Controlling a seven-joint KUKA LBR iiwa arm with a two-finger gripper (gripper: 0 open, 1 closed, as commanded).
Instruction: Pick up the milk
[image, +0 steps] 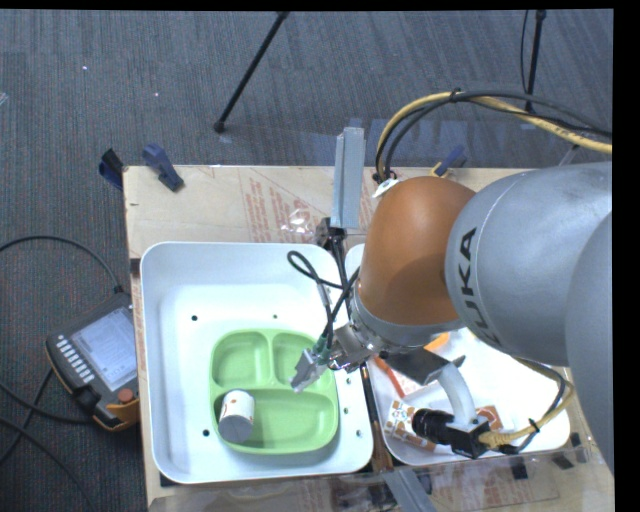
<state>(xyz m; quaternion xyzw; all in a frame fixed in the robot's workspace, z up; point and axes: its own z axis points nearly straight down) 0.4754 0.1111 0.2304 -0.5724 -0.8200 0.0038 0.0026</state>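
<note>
The milk (237, 414) is a small, pale cylinder in the large front compartment of the green tray (325, 425), close to the tray's left rim. Its round, beige end faces up and slightly toward the tray's back. Its grey-white body runs from that end toward the tray's front edge, so the long axis appears to lie roughly front to back. Whether it stands upright or lies on its side cannot be told from this slant. No label or writing can be read on it. The gripper (305, 373) hangs over the tray's right half, above the divider between the small rear compartments and the front one, well apart from the milk and to its right. It has nothing in its grasp, and whether it is spread or closed cannot be told. Black cables loop down to it from the arm (520, 270), which rises right of the tray and bears the word "KUKA" in dark letters on its grey shell below the orange band (415, 250). The tray sits in the left white bin (165, 300). Behind the tray, the cardboard bench top (230, 200) carries faint red print too pale to read.
</note>
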